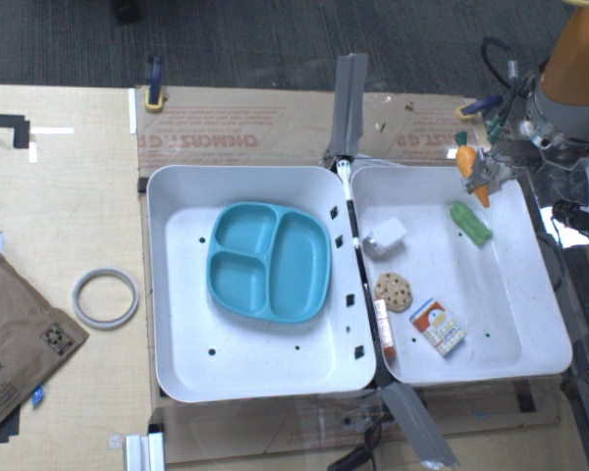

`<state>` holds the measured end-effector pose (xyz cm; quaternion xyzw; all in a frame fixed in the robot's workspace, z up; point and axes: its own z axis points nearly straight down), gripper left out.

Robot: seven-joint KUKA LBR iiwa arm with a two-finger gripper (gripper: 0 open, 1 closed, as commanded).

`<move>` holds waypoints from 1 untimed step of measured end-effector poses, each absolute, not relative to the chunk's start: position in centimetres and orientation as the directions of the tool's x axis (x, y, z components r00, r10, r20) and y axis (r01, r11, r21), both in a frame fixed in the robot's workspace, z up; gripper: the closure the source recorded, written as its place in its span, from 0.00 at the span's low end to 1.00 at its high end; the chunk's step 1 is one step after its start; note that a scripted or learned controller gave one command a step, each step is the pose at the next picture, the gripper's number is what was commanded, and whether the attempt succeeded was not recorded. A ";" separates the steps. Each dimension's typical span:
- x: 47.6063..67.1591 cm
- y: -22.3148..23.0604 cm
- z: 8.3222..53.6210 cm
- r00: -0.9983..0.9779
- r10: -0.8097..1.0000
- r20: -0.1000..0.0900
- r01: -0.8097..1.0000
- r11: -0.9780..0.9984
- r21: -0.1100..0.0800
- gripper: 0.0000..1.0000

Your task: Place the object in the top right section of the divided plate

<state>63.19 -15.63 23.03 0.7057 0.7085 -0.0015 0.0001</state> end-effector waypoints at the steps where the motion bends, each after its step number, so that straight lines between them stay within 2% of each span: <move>1: 65.7 -10.4 25.5 0.157 0.988 -0.002 0.988 -0.157 -0.001 1.00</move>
